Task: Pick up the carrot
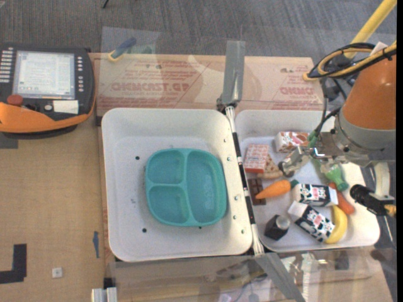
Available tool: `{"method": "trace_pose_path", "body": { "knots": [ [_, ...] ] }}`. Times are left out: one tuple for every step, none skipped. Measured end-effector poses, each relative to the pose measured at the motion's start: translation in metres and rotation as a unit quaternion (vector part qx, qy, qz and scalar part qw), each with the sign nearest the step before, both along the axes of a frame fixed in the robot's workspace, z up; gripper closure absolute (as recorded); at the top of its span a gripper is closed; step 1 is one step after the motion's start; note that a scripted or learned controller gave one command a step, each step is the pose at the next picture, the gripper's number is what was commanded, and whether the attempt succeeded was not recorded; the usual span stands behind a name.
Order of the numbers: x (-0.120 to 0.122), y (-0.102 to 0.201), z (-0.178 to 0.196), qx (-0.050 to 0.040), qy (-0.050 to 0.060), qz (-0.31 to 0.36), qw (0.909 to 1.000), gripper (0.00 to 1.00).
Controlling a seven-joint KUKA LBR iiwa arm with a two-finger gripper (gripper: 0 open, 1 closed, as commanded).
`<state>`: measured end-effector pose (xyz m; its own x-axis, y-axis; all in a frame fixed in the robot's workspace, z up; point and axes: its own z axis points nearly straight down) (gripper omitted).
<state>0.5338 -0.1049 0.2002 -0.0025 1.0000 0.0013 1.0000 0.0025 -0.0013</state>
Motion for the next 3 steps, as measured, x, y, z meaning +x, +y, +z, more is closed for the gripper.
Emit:
{"method": "trace_pose_path", "body": {
  "knots": [
    [0.018,-0.004,-0.097,0.0002,0.001,-0.122,0.9925,0.0],
    [0.02,0.004,-0.113,0.0002,-0.002,-0.183,0.9832,0.0],
    [0.021,0.004,-0.102,0.0005,-0.003,-0.184,0.9829,1.0]
  ]
}}
